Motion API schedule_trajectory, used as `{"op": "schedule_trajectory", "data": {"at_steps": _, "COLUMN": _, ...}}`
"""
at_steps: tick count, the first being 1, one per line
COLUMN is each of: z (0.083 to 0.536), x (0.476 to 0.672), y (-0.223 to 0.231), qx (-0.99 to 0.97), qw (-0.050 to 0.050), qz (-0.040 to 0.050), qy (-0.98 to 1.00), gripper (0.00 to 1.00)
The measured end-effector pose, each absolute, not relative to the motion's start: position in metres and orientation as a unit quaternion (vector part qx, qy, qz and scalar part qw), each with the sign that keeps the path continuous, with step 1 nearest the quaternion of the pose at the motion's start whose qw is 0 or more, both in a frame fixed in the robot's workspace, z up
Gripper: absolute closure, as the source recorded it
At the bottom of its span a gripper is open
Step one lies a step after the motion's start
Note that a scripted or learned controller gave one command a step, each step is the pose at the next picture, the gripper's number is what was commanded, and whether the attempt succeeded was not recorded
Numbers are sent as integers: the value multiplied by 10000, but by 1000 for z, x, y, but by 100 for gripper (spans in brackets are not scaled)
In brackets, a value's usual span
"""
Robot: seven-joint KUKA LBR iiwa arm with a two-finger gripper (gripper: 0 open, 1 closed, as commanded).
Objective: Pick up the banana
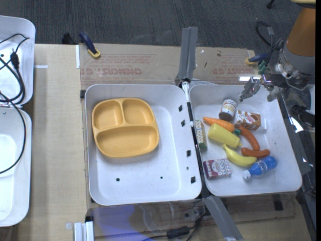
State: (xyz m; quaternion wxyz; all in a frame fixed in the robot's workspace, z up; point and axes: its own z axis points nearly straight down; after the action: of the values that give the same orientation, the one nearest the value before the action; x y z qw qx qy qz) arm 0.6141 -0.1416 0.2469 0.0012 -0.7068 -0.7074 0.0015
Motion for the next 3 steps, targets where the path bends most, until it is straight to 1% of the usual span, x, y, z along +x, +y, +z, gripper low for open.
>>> {"op": "schedule_trajectory", "data": {"at_steps": 1, "z": 137, "x": 536, "y": -138, "qx": -7794, "qw": 14, "qz": 16, "qy": -6265, "gripper": 0}}
{"op": "schedule_trajectory", "data": {"at_steps": 2, "z": 90, "x": 491, "y": -104, "qx": -8049, "qw": 18, "qz": 16, "qy": -5934, "gripper": 0}}
{"op": "schedule_trajectory", "data": {"at_steps": 3, "z": 99, "x": 490, "y": -105, "qx": -8065, "qw": 24, "qz": 22, "qy": -5913, "gripper": 100}}
